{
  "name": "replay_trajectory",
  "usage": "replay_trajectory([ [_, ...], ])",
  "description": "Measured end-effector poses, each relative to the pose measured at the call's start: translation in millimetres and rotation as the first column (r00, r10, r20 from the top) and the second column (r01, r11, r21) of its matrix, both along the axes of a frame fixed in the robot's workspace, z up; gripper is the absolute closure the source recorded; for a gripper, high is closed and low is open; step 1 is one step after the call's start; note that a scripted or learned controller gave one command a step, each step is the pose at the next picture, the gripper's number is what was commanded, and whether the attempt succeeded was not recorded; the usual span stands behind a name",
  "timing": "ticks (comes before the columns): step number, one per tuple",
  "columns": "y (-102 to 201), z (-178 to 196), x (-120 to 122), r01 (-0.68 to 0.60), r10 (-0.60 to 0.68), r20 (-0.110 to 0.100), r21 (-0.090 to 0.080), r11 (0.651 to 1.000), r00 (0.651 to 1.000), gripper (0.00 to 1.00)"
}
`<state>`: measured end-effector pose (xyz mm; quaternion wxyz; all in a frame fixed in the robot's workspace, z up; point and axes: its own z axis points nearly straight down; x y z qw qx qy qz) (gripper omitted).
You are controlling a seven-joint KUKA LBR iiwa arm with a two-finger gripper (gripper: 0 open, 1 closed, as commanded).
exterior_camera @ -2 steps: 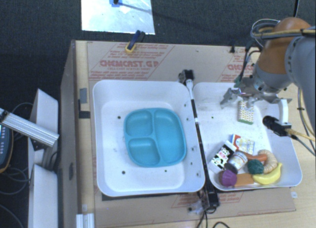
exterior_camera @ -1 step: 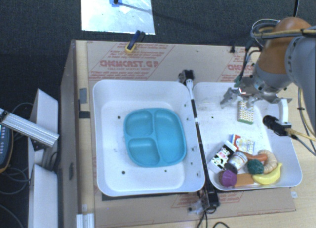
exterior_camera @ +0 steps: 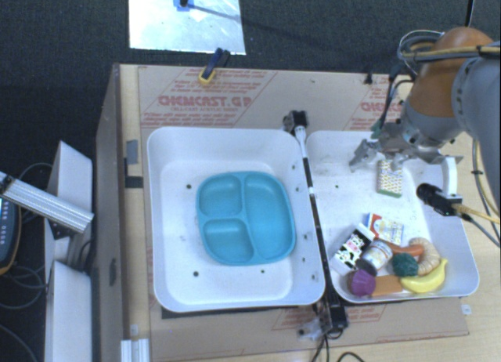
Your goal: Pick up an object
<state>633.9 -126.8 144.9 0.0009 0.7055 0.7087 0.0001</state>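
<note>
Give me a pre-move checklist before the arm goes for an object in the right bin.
1. Pincer over the right shallow white bin: ok; the pincer hangs above its upper part.
2. Object near the pincer: ok; a small pale speckled rectangular block lies just below it, apart from the other things.
3. Block held by the pincer: cannot tell.
4. Other candidates: ok; a yellow plastic banana, a purple ball-shaped toy and a black-and-white patterned box are crowded at the bin's lower end.
5. Crowding: not ok; those things touch one another, so a clean single pick looks hard.
6. Blue three-compartment plastic tray in the left bin: ok, away from the arm.
</note>
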Motion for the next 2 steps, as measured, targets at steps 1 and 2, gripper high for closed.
replay_trajectory([
  [1, 0.0, 0.0, 0.0, 0.000, 0.000, 0.000, 0.000, 1.000, 1.000, 0.00],
  [2, 0.0, 0.0, 0.0, 0.000, 0.000, 0.000, 0.000, 1.000, 1.000, 0.00],
])
